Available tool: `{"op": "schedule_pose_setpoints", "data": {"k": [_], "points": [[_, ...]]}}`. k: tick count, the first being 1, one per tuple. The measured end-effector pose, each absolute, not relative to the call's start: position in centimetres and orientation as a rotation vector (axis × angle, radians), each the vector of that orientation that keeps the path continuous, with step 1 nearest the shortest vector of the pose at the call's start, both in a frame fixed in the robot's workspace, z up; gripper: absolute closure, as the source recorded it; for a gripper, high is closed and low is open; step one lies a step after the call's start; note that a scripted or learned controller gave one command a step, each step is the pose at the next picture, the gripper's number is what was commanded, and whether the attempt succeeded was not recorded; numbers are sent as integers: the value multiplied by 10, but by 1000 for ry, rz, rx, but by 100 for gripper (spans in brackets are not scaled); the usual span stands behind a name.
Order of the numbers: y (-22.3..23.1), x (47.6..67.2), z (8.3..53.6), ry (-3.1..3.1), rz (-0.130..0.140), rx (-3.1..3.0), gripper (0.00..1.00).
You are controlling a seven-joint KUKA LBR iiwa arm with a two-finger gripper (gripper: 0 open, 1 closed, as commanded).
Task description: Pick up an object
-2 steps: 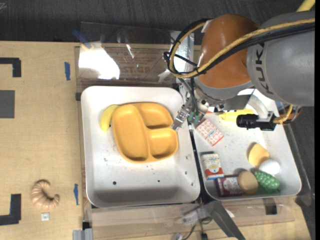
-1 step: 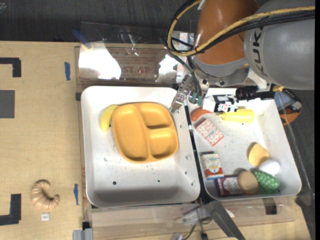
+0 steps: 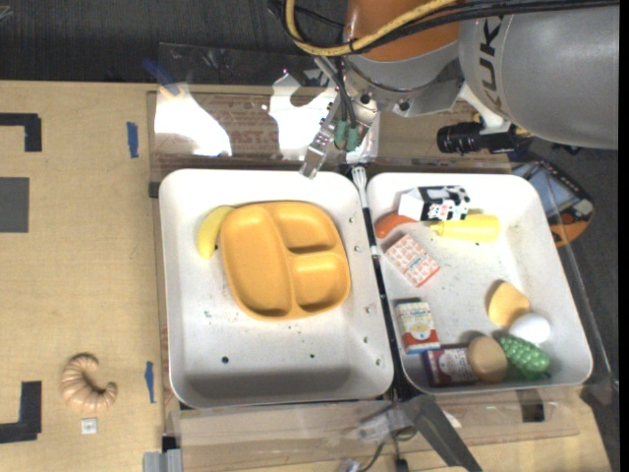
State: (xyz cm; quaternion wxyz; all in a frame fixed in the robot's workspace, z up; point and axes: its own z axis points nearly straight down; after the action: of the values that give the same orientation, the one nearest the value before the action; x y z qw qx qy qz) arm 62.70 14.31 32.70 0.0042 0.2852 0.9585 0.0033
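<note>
My gripper point(image 3: 332, 144) hangs high over the back rim between the two bins, below the orange band of the arm. Nothing shows in it. The left bin point(image 3: 187, 352) holds a yellow divided plate point(image 3: 285, 259) with a banana point(image 3: 207, 230) tucked at its left edge. In the right bin point(image 3: 560, 264) lie a black-and-white carton point(image 3: 435, 203), a yellow tube-like item point(image 3: 470, 228), a pink checked packet point(image 3: 410, 261), a small box point(image 3: 418, 324), a can point(image 3: 447, 365), a brown round item point(image 3: 485, 357), a green item point(image 3: 524, 358), a white egg point(image 3: 532, 327) and an orange-yellow piece point(image 3: 506, 303).
A tan croissant-like toy point(image 3: 88, 383) lies on the cardboard bench, left of the bins. Cables loop over the arm at the top. A shiny foil sheet point(image 3: 197, 121) sits behind the left bin.
</note>
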Motion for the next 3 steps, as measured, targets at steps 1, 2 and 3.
{"op": "schedule_pose_setpoints", "data": {"k": [1,2,3], "points": [[123,578,242,3045,-2,786,100],[149,563,251,3011,2,894,100],[227,590,426,2850,11,1305,100]]}}
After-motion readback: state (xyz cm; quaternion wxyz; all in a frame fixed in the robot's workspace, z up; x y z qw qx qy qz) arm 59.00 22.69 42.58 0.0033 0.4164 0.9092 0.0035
